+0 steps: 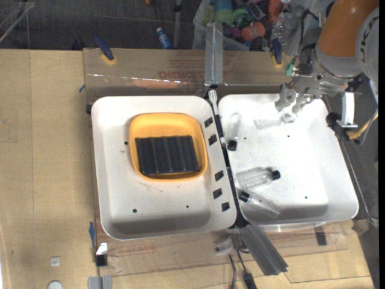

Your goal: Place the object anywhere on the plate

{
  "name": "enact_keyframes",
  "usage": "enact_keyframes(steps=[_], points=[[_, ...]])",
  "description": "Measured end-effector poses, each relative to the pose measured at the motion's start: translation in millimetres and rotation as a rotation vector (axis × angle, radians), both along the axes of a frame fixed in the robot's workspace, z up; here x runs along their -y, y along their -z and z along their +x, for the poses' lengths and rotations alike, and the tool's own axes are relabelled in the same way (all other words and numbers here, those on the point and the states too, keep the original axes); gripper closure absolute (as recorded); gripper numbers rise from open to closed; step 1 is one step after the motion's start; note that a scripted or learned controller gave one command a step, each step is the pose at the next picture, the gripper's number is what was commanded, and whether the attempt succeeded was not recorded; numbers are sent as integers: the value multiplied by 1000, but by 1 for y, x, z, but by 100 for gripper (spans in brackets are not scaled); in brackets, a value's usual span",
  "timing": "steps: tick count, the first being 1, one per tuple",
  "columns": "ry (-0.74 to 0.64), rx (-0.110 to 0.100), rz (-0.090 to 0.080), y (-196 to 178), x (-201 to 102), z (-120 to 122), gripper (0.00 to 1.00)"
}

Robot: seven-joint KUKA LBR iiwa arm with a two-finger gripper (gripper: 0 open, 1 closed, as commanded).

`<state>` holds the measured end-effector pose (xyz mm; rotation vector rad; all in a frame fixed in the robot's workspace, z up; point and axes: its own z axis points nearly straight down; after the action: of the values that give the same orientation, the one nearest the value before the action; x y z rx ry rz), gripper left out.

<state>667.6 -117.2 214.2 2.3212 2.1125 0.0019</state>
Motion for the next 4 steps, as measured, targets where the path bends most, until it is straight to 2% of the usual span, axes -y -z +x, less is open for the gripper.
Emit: enact_keyframes(steps=[2, 3, 4], points=[[-336, 2, -1, -38, -18, 0, 100], [-374, 2, -2, -60, -19, 0, 100], [-416, -4, 2, -35, -74, -1, 100]])
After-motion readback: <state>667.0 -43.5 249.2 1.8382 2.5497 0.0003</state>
